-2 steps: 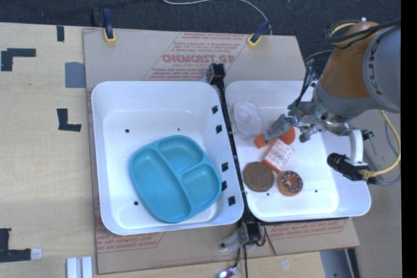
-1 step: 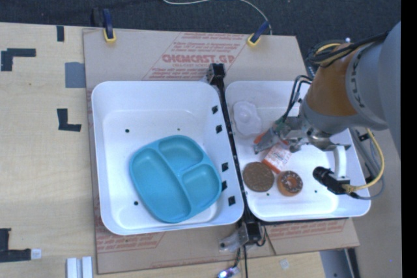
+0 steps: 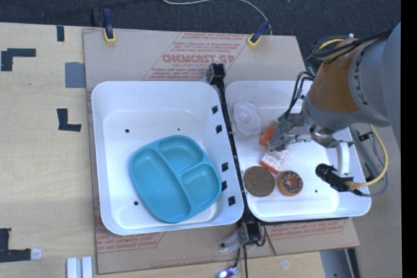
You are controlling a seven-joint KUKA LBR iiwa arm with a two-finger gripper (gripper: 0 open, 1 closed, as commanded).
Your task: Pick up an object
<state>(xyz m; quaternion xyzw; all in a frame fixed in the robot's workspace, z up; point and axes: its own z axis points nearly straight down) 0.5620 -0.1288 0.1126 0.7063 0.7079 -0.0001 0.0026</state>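
Two shallow white plastic bins side by side on a brown cardboard sheet [image 3: 195, 55] covering the pale wood surface [image 3: 39, 140]. In the left bin [image 3: 107, 101], a smooth blue divided plate [image 3: 174, 177] with three rounded compartments, lying flat. In the right bin [image 3: 339, 205], a crumpled clear plastic cup [image 3: 247, 116] near the dividing wall, an orange item [image 3: 266, 136] just beside the claw, a small red-and-white packet [image 3: 273, 161] below it, then two round flat discs touching each other: a dark brown cookie [image 3: 259, 181] and a glazed brown one [image 3: 290, 183]. Grey arm with orange band reaching in from the right, claw [image 3: 284, 137] low over the orange item and packet; cannot tell whether spread or pressed together.
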